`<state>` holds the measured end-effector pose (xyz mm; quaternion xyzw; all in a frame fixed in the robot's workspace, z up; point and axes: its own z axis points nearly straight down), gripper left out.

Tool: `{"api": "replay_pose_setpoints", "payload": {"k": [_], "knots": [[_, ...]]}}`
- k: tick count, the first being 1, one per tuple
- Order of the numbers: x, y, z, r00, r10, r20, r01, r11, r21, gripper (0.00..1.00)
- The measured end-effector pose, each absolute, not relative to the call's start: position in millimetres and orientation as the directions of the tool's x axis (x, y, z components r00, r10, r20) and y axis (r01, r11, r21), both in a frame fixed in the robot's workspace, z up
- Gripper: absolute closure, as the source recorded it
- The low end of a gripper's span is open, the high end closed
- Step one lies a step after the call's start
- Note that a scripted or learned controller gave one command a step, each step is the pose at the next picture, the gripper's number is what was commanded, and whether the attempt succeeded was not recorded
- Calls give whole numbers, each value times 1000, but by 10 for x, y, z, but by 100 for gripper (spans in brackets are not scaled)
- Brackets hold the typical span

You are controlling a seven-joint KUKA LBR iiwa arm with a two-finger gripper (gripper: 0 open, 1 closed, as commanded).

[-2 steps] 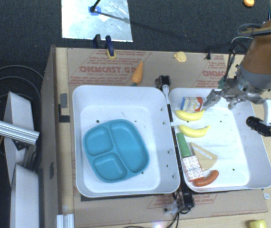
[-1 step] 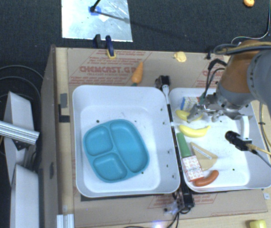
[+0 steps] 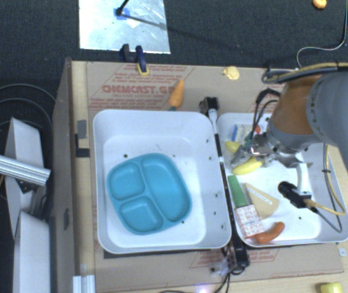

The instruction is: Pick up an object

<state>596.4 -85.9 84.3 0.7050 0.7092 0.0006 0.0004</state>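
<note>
Pincer (image 3: 245, 157) is hanging low over the upper left part of the right bin (image 3: 329, 224), at the end of the grey arm (image 3: 336, 102) that is reaching in from the right; whether it is open or closed cannot be told. Just beside and under it a yellow banana-like piece (image 3: 248, 166) is lying on the bin floor, with another yellow bit (image 3: 231, 146) near the bin's upper left corner. Below these a green stick (image 3: 237, 191) is lying along the left wall, a pale wedge (image 3: 263, 201) is resting beside it, a red-and-white packet (image 3: 248, 218) is sitting further down, and an orange sausage (image 3: 268, 232) is lying at the lower edge. In the left bin (image 3: 119, 130) a blue divided plate (image 3: 148, 191) is sitting near the middle.
</note>
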Motion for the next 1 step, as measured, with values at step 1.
{"api": "replay_pose_setpoints", "payload": {"k": [1], "knots": [[5977,-874,955,-4,1000,-1,1000,4,4,100]]}}
